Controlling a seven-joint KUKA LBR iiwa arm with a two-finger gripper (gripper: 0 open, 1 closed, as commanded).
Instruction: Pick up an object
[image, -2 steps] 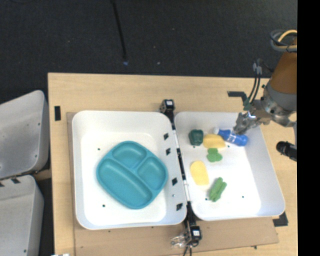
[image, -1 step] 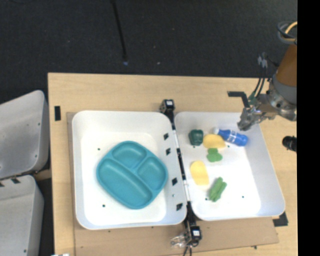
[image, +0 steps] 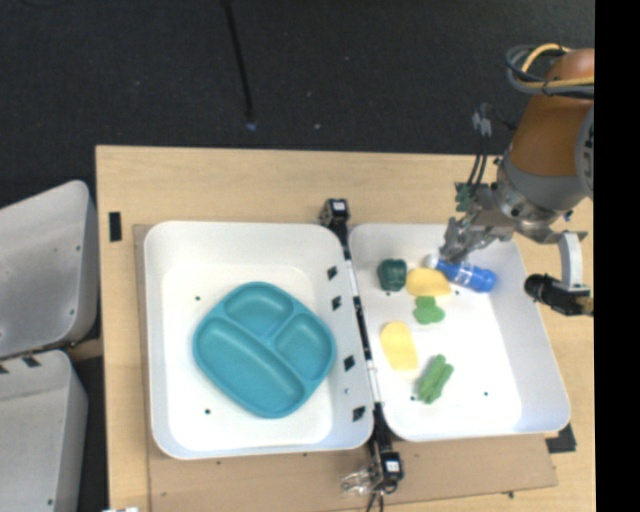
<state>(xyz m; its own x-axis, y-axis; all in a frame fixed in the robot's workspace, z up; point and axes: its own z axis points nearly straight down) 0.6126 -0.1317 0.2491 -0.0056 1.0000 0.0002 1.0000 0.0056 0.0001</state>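
You have 2 white bins (image: 500, 400) of smooth, slightly glossy plastic, set on a bench (image: 250, 175) of pale matt wood-look board. In the bin left of the central divider lies a teal compartment tray (image: 262, 347) with a smooth, satin plastic look, and right of that divider the small toys look like moulded plastic: a glossy blue cylinder (image: 470, 276), 2 matt yellow pieces (image: 398, 346) and green ones (image: 434, 379). Above the blue cylinder, the arm's wrist (image: 535, 190) shows dull grey metal under a smooth orange shell.

No readable text, label, brand, number or sign stands on anything here, neither beside the gripper nor on either side of it.
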